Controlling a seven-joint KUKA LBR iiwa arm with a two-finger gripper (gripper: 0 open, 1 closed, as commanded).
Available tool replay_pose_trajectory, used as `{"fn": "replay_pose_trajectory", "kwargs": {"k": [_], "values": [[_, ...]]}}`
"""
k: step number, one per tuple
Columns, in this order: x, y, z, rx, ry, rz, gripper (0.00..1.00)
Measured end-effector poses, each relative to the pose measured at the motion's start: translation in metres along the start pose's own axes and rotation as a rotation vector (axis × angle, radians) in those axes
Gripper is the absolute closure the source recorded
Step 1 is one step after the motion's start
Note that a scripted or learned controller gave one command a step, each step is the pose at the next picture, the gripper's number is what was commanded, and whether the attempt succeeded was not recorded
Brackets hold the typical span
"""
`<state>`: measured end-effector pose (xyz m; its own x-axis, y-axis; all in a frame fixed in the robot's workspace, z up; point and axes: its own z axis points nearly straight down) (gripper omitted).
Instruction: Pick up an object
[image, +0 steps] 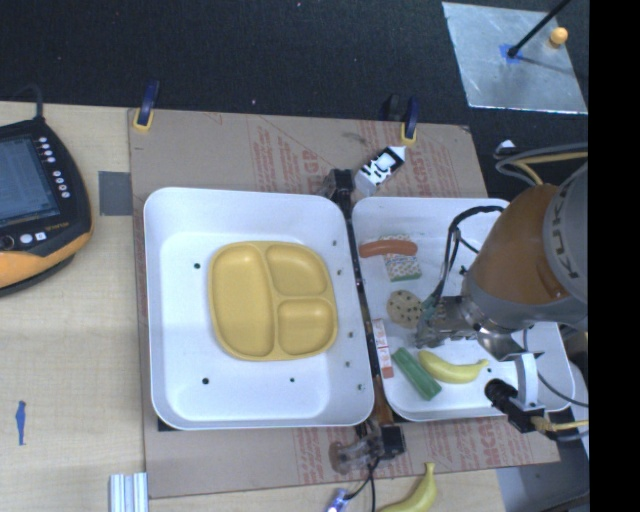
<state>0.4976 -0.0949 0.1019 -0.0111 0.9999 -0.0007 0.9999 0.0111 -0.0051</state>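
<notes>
**Banana in the right bin, claw just above it**

Banana, one in the bin: yellow, curved, lying on its side at the lower middle of the right bin. A second banana lies outside the bins at the bottom edge of the frame. Beside the first sits one green block, touching or nearly touching its left end. Further up are one speckled round cookie, one small patterned packet and one sausage. The left bin carries one yellow divided plate. The claw hangs just above the banana, near the cookie; whether it is wide or narrow I cannot tell, and nothing is seen held. At the left edge of the worktop, one orange-rimmed pendant.
</notes>
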Motion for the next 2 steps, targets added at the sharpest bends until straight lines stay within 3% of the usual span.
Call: {"fn": "replay_pose_trajectory", "kwargs": {"k": [1,2], "values": [[0.000,0.000,0.000,0.000,0.000,0.000,0.00],[0.037,0.039,-0.090,-0.003,0.002,0.007,0.00]]}}
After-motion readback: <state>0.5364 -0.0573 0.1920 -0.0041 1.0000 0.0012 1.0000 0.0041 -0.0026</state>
